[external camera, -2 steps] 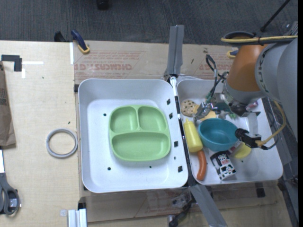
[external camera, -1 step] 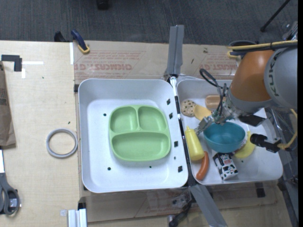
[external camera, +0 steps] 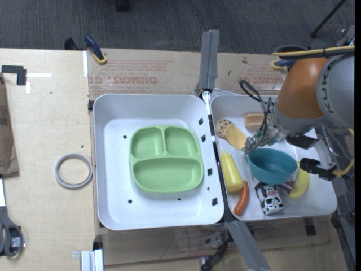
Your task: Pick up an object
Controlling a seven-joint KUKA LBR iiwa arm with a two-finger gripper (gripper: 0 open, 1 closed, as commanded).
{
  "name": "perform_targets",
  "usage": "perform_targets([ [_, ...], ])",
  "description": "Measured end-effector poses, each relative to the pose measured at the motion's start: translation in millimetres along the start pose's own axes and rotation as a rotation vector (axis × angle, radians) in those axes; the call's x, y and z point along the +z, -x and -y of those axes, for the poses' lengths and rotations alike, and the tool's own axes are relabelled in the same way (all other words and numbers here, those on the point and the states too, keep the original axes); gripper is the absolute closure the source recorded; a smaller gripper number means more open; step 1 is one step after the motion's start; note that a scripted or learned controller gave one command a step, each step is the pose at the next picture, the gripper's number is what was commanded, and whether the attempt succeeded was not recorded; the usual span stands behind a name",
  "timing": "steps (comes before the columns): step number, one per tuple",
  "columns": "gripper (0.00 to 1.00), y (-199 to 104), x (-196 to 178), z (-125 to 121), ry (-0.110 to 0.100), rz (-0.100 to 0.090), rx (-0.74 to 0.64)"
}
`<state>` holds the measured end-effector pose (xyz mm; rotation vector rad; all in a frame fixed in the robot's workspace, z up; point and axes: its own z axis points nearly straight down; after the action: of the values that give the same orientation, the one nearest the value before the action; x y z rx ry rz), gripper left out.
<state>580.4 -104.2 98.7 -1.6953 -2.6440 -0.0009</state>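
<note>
My hand [external camera: 255, 143] hovers in the right white bin [external camera: 324, 205], touching the rim of the teal plastic bowl [external camera: 273, 166]; I cannot tell its opening. The bowl looks light, stiff and slick, so I'd pinch its thin rim.

Hand [external camera: 258, 141] tips behind blue bowl [external camera: 273, 165]

Grey arm from the right, gripper [external camera: 255, 144] low, seemingly tilted
</note>
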Motion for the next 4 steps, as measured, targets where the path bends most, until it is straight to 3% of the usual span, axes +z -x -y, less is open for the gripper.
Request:
perform_targets([
  [1, 1.00, -13.9, -91.8, -24.7, -0.001, 0.002, 0.096],
  [2, 1.00, -29.9, -95.9, 5.5, -0.005, 0.001, 0.561],
  [3, 0.00, -30.0, -95.9, 5.5, -0.005, 0.001, 0.560],
  [4, 0.00, -48.5, -97.4, -1.2, -0.005, 0.001, 0.538],
])
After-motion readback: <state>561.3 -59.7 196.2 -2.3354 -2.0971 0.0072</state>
